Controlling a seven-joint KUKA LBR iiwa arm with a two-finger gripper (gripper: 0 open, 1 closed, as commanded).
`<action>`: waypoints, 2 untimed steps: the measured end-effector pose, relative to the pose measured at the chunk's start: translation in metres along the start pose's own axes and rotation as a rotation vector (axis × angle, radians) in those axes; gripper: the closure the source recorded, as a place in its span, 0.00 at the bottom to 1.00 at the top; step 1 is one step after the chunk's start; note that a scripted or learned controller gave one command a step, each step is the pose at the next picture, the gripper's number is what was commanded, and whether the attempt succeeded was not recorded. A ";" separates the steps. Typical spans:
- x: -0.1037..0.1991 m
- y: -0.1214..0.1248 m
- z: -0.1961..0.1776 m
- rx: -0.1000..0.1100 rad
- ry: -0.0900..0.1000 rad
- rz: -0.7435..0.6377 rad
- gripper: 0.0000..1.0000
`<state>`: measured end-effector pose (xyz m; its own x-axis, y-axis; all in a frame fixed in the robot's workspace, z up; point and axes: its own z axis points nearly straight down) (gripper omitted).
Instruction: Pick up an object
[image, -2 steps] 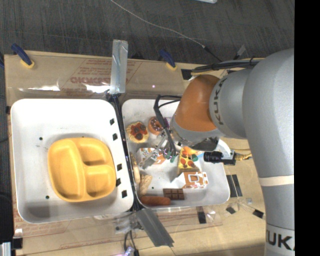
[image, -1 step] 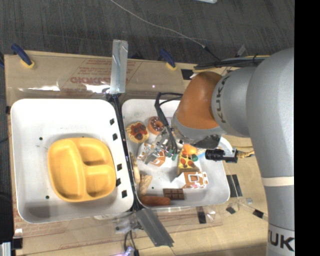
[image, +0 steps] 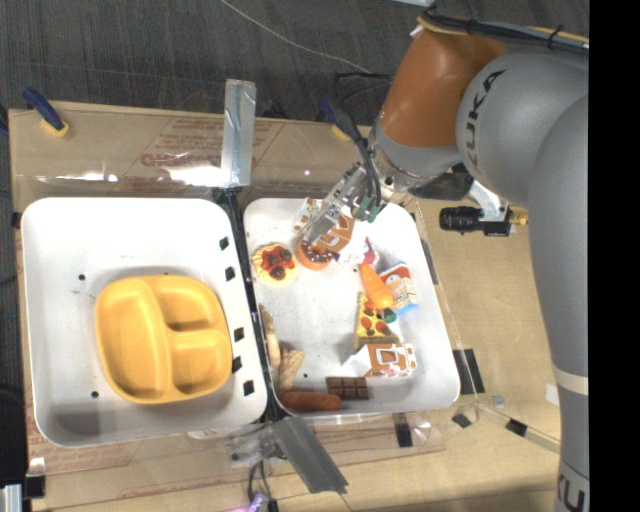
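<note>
The hand (image: 330, 222) hung low over the far end of the right bin (image: 432, 300), just above a brown doughnut-like toy (image: 322, 255) beside a small tart (image: 274, 262), its grip hard to read, while a yellow divided tray (image: 160, 337) lay in the left bin (image: 50, 260).

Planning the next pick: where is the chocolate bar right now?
The chocolate bar lies in the right bin, near its front edge, between the sausage and the small white carton.

Probably lab, taped bench (image: 120, 140), paired white bins (image: 40, 240)
</note>
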<state>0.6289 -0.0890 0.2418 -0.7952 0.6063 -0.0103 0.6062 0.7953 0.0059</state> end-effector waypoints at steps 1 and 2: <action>0.002 0.020 -0.049 0.006 0.007 0.131 1.00; 0.016 -0.040 -0.001 0.011 0.012 0.339 1.00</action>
<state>0.5921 -0.1112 0.2423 -0.5486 0.8361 0.0021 0.8361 0.5486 -0.0042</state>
